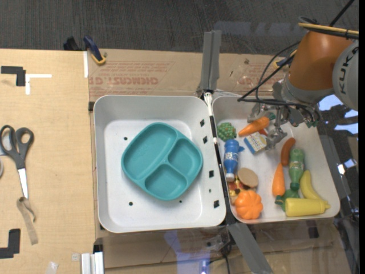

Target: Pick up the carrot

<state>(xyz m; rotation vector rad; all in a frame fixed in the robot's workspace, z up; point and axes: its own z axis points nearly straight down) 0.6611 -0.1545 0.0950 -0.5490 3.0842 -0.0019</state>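
Observation:
An orange carrot (253, 126) lies tilted at the back of the right bin (331, 176), its tip pointing left toward a green knobbly toy (226, 131). Its thick right end runs in between the fingers of my gripper (272, 124), which hangs below the orange-banded wrist (316, 61) and looks shut on it. The carrot sits over a small white and blue packet (257, 144). A second orange carrot with a green top (278, 180) stands lengthwise further forward in the same bin, apart from the gripper.
The right bin also holds a blue bottle (231, 156), a burger toy (248, 178), an orange pumpkin (248, 204), a green bottle (295, 173), a banana (305, 201) and a red-orange pepper (287, 150). A teal divided plate (162, 160) fills the left bin (108, 210). Scissors (17, 147) lie far left.

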